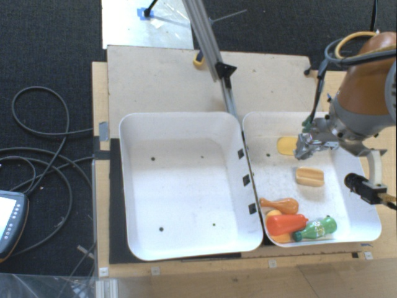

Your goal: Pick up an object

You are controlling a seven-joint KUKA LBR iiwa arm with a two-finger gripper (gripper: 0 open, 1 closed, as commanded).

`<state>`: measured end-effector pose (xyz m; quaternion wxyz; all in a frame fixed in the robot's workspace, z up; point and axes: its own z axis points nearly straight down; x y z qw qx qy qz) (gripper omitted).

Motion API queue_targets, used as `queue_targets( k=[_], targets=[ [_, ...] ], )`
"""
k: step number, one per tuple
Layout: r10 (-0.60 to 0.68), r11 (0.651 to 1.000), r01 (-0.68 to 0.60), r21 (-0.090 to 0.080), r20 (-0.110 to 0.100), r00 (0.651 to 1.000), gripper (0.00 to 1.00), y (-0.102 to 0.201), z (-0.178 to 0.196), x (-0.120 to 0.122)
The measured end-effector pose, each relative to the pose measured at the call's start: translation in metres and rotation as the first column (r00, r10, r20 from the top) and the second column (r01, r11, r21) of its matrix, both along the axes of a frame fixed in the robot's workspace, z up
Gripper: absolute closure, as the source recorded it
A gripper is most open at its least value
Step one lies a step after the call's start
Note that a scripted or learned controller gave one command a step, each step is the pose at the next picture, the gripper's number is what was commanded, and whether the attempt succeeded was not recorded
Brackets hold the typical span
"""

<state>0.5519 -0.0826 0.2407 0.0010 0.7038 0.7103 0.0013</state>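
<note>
Lowest in the frame, a green bottle (pixel 316 228), a red pepper (pixel 286 223) and a chicken drumstick (pixel 280 204) are crowded in the right bin (pixel 363 194), and are best avoided. The gripper (pixel 305 146) is seen beside the yellow piece (pixel 286 145); its opening cannot be told. The isolated bread roll (pixel 309 177) is judged easiest, approached squarely from above

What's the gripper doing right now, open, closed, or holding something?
Gripper: over the right bin, beside the yellow round piece; open or closed cannot be told, and nothing shows between its fingers.
</note>
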Motion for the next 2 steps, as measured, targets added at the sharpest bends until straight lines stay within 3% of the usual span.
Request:
queue_targets(
  k=[2],
  targets=[
    [0.001, 1.000, -0.001, 0.002, 0.001, 1.000, 1.00, 0.107, 0.001, 0.046]
  ],
)
